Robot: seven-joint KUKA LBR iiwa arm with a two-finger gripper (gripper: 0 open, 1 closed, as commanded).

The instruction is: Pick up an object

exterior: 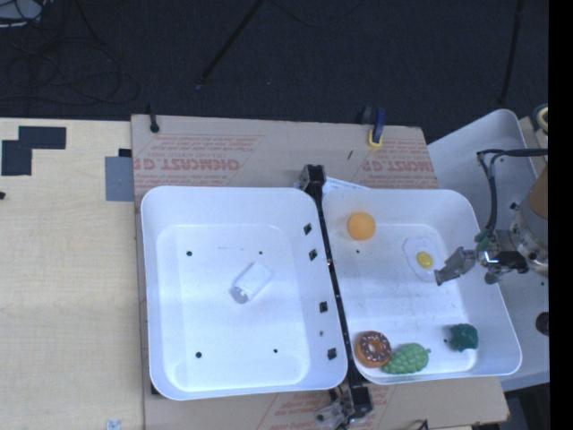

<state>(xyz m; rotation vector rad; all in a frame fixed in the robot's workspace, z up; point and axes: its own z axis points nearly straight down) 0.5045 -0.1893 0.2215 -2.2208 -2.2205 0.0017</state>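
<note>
We start at the left bin (170, 213), where a small white cup (252, 281) lies on its side near the middle, pale against the floor and hard to pick out. In the right bin (466, 209) we note an orange ball (361, 226) near the divider, a fried egg (423, 256) beyond it, and along the near wall a doughnut (372, 348), green grapes (407, 358) and a dark green piece (463, 336). The tool (450, 267) sits low beside the egg; we cannot tell whether it is spread or pressed together, and nothing is visibly held. In our judgement the egg is the nearest target; being flat, it calls for a centred, low descent before closing.
</note>
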